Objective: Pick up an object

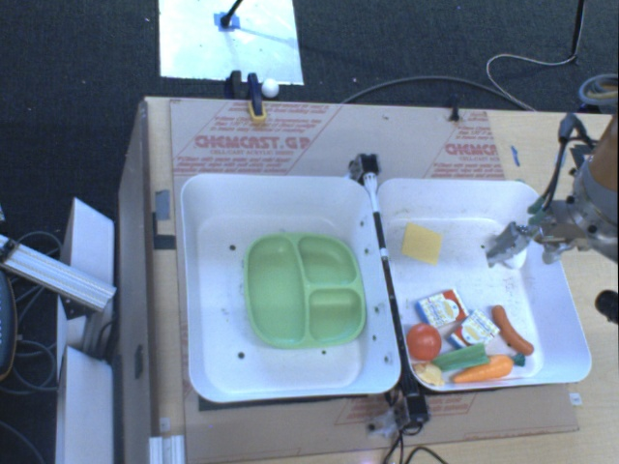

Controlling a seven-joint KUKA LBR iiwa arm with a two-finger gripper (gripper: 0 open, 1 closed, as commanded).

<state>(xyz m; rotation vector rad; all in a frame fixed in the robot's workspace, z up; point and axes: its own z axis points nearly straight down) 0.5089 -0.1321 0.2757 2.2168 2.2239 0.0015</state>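
1. Reaching in from the right edge, the grey arm carries its end effector (510,245) over the upper right part of the right-hand shallow white bin (571,351); whether its fingers are spread or pressed together cannot be told, and nothing is seen between them.
2. Left of the end effector, and a little above its tip, a flat pale-yellow square block (422,244) lies on the bin floor, apart from it.
3. Below and left of the end effector sit two small white cartons with printed labels (442,309) (475,329), side by side.
4. Below the end effector lies an orange-red sausage-shaped toy (512,330), just right of the cartons.
5. Farther below, along the bin's near wall, lie a round red tomato (424,341), a green pod-shaped toy (460,358) and an orange carrot (483,369), close together; a small pale-yellow piece (427,374) sits under the tomato.
6. Well to the left of the end effector, the left-hand shallow white bin (208,259) holds a light-green plastic plate with three compartments (304,290).
7. Both bins rest on a counter covered with brown printed cardboard (290,138).
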